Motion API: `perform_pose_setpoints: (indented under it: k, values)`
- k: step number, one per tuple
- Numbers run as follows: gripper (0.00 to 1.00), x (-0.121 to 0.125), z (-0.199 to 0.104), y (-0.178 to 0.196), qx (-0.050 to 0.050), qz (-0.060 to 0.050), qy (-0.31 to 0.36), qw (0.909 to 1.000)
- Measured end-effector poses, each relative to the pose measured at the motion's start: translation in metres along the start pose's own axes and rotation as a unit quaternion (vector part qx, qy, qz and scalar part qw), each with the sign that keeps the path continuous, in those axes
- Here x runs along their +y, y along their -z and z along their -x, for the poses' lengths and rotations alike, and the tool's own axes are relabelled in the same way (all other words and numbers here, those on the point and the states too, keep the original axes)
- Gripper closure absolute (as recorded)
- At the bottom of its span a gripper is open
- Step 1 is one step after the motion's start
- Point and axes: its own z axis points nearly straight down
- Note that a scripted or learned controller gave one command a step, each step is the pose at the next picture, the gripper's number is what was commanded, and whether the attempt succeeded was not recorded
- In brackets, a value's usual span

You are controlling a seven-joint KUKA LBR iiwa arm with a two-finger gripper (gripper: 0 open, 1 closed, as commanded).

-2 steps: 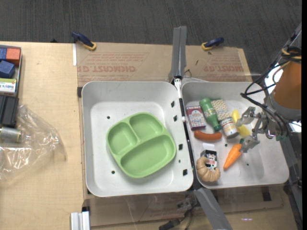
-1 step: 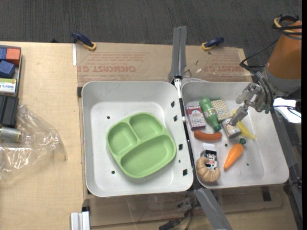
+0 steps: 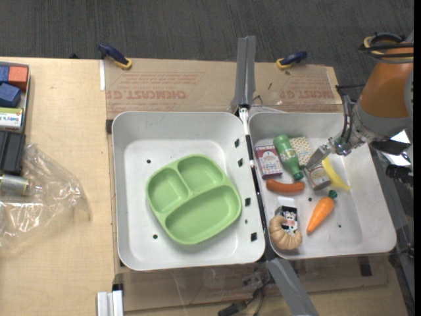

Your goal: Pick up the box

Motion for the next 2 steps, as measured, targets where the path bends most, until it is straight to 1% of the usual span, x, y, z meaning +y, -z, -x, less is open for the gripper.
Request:
perform_pose_setpoints:
  k: [1, 2]
  values:
    - [0.0, -0.0593, 0.0212, -0.0146, 0.0, 0.001, 0.23, 0.9731]
    - [1.0, -0.0586, 0.0221, -0.0048, -0.002, 0.002, 0.229, 0.9734]
